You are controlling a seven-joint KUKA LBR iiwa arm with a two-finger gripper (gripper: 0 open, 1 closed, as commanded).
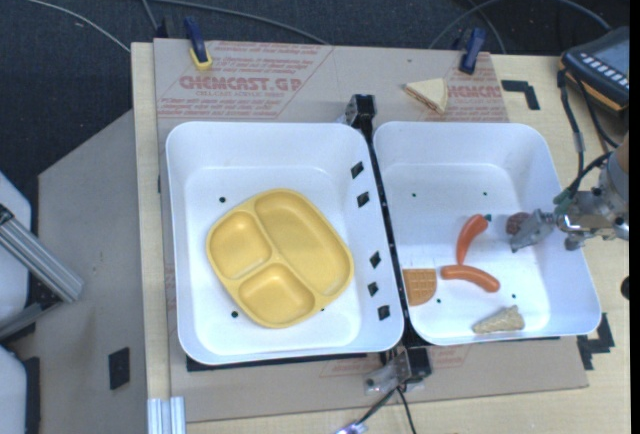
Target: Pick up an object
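Nearest the lens, a bread wedge (498,321) lies at the right bin's (440,147) front edge. From the right, the tool (528,229) reaches low into that bin; whether it is open or closed I cannot tell. A small brown piece (517,222) sits at its tip, probably the target. Two sausages (470,238) and a waffle (420,286) lie further left. Beyond, the left bin (185,222) holds a yellow tray (280,257).

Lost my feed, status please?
Gripper low in right bin, at a small brown piece. Hold unconfirmed. Two sausages close by.
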